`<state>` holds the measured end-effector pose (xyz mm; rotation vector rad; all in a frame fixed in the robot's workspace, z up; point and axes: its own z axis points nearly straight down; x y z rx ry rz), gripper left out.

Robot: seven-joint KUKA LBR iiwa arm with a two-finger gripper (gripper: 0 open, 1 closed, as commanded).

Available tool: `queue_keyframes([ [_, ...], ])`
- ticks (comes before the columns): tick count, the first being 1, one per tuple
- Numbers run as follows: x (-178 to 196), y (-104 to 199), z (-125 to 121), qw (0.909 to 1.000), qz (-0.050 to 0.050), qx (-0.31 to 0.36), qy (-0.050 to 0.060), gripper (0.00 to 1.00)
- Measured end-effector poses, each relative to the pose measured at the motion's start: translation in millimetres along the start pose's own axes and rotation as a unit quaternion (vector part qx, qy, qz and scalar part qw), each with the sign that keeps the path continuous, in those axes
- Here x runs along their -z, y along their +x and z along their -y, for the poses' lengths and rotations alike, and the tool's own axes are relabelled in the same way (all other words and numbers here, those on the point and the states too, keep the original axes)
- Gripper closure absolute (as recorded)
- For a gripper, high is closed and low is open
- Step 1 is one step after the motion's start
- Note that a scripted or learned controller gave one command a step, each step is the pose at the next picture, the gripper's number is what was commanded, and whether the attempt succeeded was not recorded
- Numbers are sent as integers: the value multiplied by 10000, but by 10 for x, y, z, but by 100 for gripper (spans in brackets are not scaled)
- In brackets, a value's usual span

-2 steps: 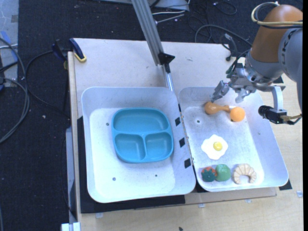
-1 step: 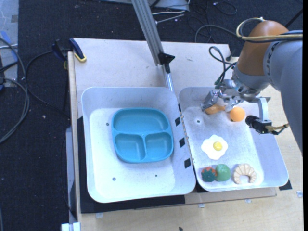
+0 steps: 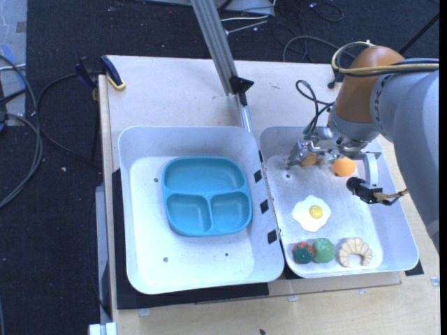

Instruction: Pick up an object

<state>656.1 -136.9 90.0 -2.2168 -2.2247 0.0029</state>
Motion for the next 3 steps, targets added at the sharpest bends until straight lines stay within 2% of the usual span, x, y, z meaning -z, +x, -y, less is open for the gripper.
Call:
queue_keyframes([
  [1,117,-2,6,10000,-6,-1,23,100],
  [2,751,39,-6,10000,3,-2,-42,100],
  [3,1185,41,-18,10000,4,-3,-43,100],
])
